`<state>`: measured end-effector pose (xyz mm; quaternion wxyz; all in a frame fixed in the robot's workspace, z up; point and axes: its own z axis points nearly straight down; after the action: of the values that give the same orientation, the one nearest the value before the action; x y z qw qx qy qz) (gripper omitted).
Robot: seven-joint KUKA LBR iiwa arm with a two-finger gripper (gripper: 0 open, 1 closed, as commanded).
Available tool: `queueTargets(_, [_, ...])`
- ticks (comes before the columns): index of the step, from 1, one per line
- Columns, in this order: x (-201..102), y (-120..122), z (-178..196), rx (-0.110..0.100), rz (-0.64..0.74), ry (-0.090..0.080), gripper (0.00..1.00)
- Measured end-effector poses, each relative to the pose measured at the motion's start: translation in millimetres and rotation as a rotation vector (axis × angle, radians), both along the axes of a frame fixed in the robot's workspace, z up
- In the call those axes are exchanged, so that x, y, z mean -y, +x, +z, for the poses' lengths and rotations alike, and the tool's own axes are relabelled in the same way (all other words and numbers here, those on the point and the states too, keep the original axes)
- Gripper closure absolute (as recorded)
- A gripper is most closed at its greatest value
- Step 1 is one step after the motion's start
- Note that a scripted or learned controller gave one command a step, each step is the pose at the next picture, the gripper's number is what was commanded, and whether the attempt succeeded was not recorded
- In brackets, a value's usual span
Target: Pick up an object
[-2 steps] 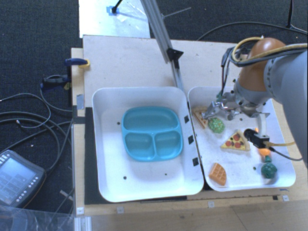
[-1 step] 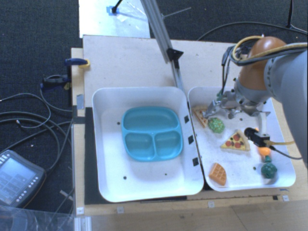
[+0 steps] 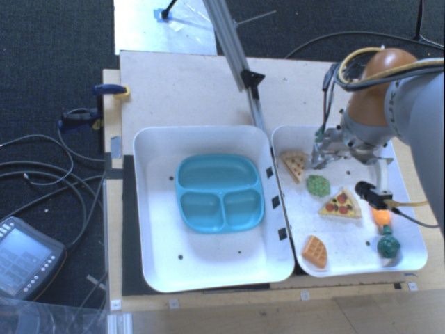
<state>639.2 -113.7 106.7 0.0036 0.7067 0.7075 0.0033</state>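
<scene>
I see the gripper (image 3: 321,160) low in the right bin (image 3: 417,259), at 3 o'clock of the small pizza slice (image 3: 295,165); finger spread unclear, possibly narrow.

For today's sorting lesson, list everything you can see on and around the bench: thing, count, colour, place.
White bins: two, side by side on the bench.
Divided tray: one, blue, in the left bin.
Pizza slices: two, yellow with red spots, in the right bin, one near its left wall, one mid-bin.
Round toy: one, green, between the slices.
Waffle piece: one, orange, front of the right bin.
Small orange toy: one, right side of the right bin.
Dark green toy: one, front right corner.
Clamp: one, blue and yellow, bench's left edge.
Handheld controller: one, grey, floor at left.
Arm: one, grey with orange band; jaws over the right bin's back.
</scene>
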Motion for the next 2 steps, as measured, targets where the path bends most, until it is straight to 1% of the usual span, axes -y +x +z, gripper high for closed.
queueTargets(2, [17,0,120,0.0,-0.001,-0.002,1.0])
